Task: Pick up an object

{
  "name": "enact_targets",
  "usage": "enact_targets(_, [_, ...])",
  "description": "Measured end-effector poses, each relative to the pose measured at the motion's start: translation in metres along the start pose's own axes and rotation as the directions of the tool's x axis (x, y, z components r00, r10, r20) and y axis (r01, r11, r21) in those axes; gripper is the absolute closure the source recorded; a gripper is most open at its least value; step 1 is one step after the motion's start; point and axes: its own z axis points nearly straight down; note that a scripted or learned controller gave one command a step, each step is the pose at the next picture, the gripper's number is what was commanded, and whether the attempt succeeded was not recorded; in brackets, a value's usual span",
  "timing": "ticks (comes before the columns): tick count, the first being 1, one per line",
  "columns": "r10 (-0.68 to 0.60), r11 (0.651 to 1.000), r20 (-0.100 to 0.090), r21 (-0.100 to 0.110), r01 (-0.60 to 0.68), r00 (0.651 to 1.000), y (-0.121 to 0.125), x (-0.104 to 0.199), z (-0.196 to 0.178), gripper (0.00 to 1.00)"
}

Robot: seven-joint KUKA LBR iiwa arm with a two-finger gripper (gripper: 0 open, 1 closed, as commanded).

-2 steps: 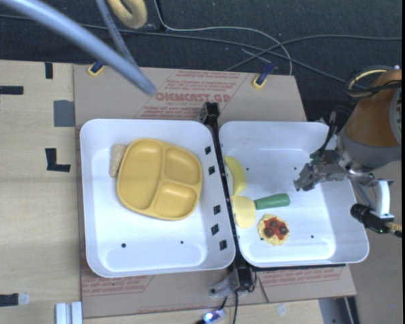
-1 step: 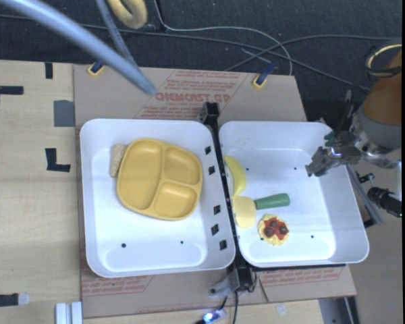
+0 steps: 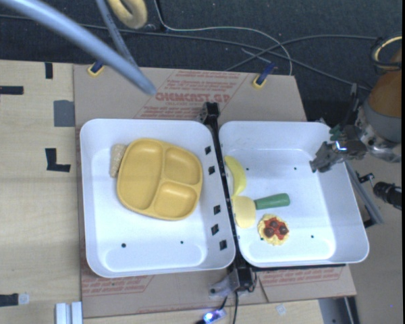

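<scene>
Two shallow white bins are seen side by side on a cardboard sheet laid over the bench. The left bin is largely taken up by a yellow divided plate with three compartments, lying flat and slightly turned. A tan, sponge-like piece is tucked against the plate's left edge and partly hidden under it.

In the right bin, the smaller objects are gathered near the left wall. A pale yellow curved piece, possibly a toy banana, is seen against the divider between the bins. Just below it a round yellow object is found, and a green cylindrical piece lies touching it, pointing to the right. Just below these, a small yellow disc with red and dark topping, resembling a toy pizza, rests on the bin floor.

The gripper is seen at the upper right rim of the right bin, well apart from all the objects, with the orange band of the arm visible behind it at the frame's right edge. Nothing is seen between its fingers; whether they are apart or together cannot be told from this view.

A grey tube is seen crossing the upper left corner, with a yellow blurred shape beside it.
</scene>
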Motion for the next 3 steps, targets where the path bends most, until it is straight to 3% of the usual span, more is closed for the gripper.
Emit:
enact_targets(2, [-0.005,1.000,-0.002,0.004,0.005,1.000,-0.018,0.108,-0.008,1.00])
enact_targets(3, [-0.004,1.000,-0.002,0.005,0.004,1.000,-0.025,0.158,0.008,1.00])
